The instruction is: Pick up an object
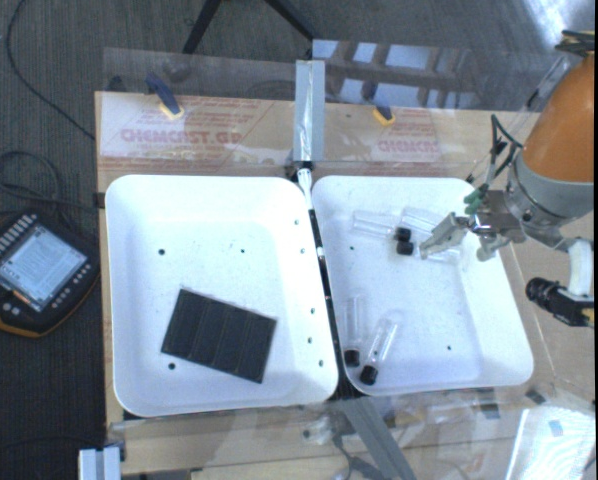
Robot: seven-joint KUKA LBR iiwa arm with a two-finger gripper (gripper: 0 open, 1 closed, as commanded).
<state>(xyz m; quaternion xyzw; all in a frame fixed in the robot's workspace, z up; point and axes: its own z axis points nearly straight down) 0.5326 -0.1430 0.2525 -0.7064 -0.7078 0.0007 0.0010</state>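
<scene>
The gripper (462, 236) hangs over the right bin (499, 353) with fingers spread wide and nothing between them, just beside the clear vials (381, 225) near the bin's far wall. The vials are slick, round and nearly transparent — a closing pinch could squirt one sideways or meet air.

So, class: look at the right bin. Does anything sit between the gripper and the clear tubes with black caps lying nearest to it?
Nothing visible does. The gripper hangs over the right bin, just beside the upper tubes; only bare white bin floor shows between them. The lower tubes lie further down near the divider, and the dark panel lies in the left bin.
</scene>
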